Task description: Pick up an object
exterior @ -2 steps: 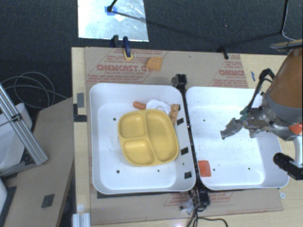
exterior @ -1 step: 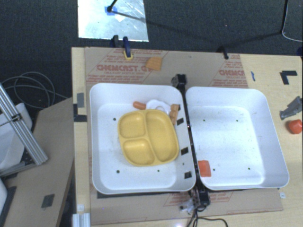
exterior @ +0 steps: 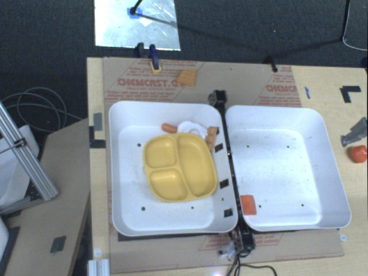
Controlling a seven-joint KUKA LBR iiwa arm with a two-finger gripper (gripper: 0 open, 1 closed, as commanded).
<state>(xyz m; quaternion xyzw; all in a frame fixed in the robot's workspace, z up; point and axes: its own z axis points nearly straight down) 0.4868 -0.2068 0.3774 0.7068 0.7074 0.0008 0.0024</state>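
Two shallow white plastic bins sit side by side on the bench. The left bin holds a yellow three-compartment plastic tray near its centre, tilted a little. At the tray's 12 o'clock lies a small orange sausage-shaped piece, with a white rounded object just beside it and partly tucked under the tray's rim; at 1 o'clock a small tan block stands near the bin's right wall. The right bin carries a small orange-red cube in its 7 o'clock corner.

At the view's 3 o'clock edge, the grey gripper hangs over the bench outside the bins, with an orange-red piece just below it; whether the fingers are spread or closed, I cannot tell.

The pick is not yet begun. The cube in the right bin looks the easiest target: it lies apart from other things, though close to the wall, so the descent should be vertical with the fingers aligned parallel to that wall, closing only once both straddle the cube
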